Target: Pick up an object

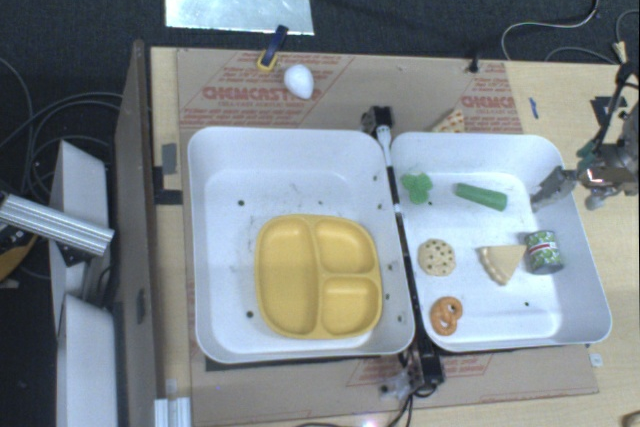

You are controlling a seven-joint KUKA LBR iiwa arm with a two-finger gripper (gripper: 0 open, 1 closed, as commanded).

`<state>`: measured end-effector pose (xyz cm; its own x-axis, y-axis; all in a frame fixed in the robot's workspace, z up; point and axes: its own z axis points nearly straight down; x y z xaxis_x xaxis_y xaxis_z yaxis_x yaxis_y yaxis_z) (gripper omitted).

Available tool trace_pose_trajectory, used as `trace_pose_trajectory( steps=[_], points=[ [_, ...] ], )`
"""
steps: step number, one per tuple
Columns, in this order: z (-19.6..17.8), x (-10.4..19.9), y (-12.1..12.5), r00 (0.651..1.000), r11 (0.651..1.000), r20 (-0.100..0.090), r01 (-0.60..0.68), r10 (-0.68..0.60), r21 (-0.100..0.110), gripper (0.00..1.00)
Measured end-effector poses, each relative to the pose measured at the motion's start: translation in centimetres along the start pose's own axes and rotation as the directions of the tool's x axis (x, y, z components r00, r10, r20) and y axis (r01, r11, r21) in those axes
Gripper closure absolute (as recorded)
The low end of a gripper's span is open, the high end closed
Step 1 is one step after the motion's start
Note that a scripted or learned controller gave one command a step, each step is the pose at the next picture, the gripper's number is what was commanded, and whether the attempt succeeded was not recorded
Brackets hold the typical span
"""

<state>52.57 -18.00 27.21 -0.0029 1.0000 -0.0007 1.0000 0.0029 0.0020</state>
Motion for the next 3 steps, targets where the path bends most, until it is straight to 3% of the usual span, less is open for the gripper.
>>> trace_pose_trajectory(
  steps=[1, 3],
  points=[
    [16.2, -2.0, 2.0, 1.000, 1.000, 0.009, 0.003, -0.003, -0.027, 0.00],
    [16.9, -0.1, 1.4, 1.000, 0.999, 0.012, 0.004, -0.003, -0.037, 0.00]
  ],
)
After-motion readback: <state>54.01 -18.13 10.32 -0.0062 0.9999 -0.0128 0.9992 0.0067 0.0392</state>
